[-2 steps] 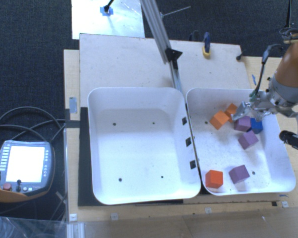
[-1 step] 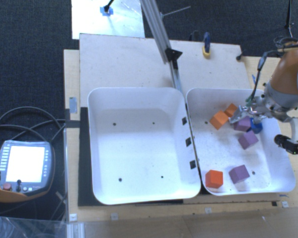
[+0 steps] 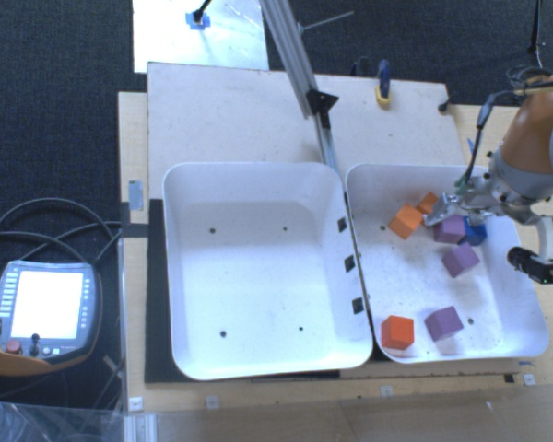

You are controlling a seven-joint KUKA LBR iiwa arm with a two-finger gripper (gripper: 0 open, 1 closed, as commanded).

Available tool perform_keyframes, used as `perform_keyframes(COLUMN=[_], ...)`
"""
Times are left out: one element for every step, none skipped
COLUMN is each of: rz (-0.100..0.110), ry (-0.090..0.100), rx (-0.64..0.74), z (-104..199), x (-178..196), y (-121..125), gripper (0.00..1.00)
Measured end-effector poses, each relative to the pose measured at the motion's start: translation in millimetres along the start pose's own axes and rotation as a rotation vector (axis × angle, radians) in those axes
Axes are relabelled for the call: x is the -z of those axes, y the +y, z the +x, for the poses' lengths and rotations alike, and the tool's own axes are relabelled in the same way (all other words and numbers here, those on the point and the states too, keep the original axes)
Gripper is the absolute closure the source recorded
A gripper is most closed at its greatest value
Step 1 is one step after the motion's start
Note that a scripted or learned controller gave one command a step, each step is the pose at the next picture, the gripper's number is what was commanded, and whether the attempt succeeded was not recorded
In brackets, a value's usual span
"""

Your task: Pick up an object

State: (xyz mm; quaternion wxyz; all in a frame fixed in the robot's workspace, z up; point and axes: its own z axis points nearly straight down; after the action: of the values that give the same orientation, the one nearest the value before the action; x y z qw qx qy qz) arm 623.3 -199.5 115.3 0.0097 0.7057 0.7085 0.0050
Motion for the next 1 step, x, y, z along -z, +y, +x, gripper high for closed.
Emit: perform_keyframes(rz=[-0.004], ry=[0.003], rx=[0.005], z=[1.9], x=[11.7], y=[2.8], gripper=[1.0])
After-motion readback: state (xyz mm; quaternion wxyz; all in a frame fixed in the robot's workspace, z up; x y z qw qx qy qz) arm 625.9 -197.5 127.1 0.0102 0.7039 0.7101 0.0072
